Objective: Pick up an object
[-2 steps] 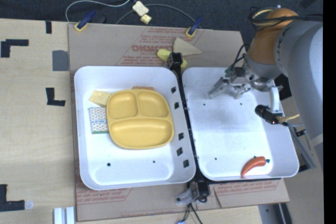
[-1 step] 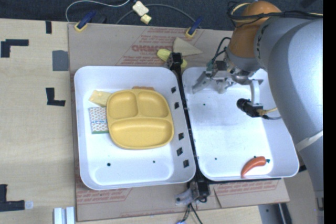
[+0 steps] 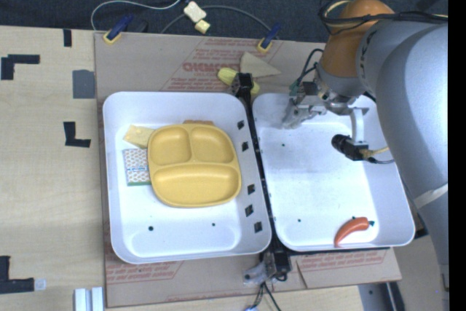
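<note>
An orange-red chili pepper (image 3: 353, 228) with a green stem lies in the near right corner of the right bin (image 3: 320, 178). In the left bin (image 3: 182, 237) a yellow divided plate (image 3: 194, 164) rests partly over a pale yellow piece (image 3: 137, 135) and a small patterned packet (image 3: 135, 166). My gripper (image 3: 297, 113) hangs low over the far left part of the right bin, well away from the pepper, and I see nothing held in it.
The grey arm (image 3: 408, 91) with its orange band (image 3: 349, 40) covers the right bin's far right side. A black divider with clips (image 3: 255, 164) runs between the bins. Cables, a yellow object (image 3: 228, 74) and clamps lie behind the bins.
</note>
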Available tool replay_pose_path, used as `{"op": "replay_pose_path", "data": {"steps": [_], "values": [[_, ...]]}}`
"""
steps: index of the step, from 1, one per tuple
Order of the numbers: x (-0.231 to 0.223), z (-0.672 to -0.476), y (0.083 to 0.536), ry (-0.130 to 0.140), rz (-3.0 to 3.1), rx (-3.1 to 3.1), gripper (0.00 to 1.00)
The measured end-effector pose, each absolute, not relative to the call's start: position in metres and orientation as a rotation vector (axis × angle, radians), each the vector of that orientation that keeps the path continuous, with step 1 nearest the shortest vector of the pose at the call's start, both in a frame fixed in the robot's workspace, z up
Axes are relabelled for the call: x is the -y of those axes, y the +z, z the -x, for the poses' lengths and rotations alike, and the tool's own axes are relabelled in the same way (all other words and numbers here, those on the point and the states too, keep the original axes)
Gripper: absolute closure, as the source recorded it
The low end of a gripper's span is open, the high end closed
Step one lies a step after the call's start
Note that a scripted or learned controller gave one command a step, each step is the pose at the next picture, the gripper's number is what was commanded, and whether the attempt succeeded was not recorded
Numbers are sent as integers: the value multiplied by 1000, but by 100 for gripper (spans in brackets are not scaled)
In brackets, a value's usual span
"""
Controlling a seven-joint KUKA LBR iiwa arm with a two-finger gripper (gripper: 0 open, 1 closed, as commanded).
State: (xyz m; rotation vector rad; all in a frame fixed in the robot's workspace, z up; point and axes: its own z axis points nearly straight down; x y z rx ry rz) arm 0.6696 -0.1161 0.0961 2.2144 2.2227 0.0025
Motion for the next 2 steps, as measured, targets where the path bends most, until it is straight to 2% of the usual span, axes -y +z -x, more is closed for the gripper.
{"op": "replay_pose_path", "data": {"steps": [1, 2], "values": [[67, -628, 190, 10, -2213, -2225, 100], [-9, -595, 200, 2, -2215, -2234, 100]]}}
